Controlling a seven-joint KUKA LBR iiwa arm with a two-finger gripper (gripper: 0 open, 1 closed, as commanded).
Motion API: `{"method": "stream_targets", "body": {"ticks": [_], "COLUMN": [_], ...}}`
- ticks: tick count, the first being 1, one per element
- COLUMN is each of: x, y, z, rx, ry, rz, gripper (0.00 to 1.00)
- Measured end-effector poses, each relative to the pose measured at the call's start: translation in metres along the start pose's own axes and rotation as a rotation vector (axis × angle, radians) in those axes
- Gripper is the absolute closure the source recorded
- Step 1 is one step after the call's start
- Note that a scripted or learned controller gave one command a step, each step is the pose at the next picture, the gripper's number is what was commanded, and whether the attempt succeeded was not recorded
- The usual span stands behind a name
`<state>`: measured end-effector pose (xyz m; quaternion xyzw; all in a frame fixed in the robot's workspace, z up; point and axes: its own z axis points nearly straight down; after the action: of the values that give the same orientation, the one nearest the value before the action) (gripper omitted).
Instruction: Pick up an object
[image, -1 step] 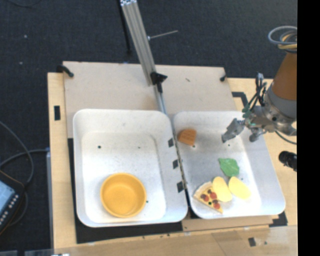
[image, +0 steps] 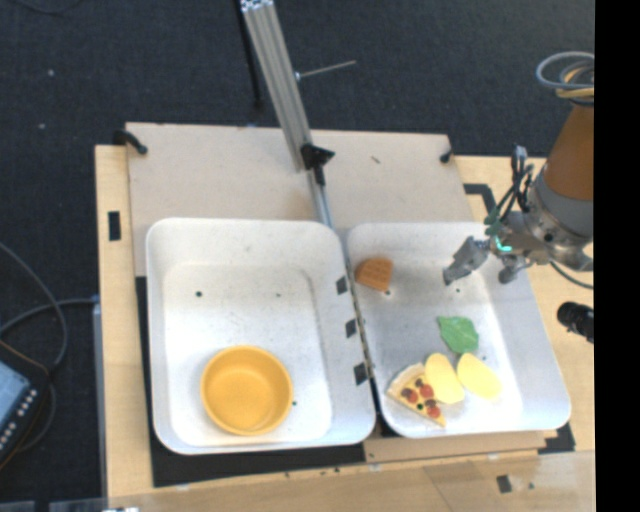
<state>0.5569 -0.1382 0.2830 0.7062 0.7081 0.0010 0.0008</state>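
Observation:
My gripper (image: 487, 266) hangs over the right bin's (image: 520, 400) far right part, its two grey fingers spread apart with nothing between them. To its left, a small brown bun-like piece (image: 375, 273) lies near the bin's left wall. Below the gripper lies a green leaf-shaped piece (image: 459, 333). Nearer the front sit two yellow pieces (image: 478, 377) and a pizza slice (image: 415, 396) with red dots. A yellow bowl (image: 246, 390) stands in the left bin (image: 180, 260), at its front.
A slanted metal rail (image: 287, 95) runs from the top down to the gap between the bins. The arm's orange band (image: 573, 160) and grey wrist stand over the bench's right edge.

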Motion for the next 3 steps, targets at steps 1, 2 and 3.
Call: {"method": "stream_targets", "body": {"ticks": [1, 2, 3], "x": [-0.001, -0.007, -0.005], "y": [0.003, -0.006, 0.000], "z": [0.041, 0.096, 0.141], "rx": [0.003, 0.007, 0.005], "ry": [-0.001, -0.001, -0.001], "rz": [0.004, 0.003, 0.005], "gripper": [0.00, 0.00, 0.00]}}
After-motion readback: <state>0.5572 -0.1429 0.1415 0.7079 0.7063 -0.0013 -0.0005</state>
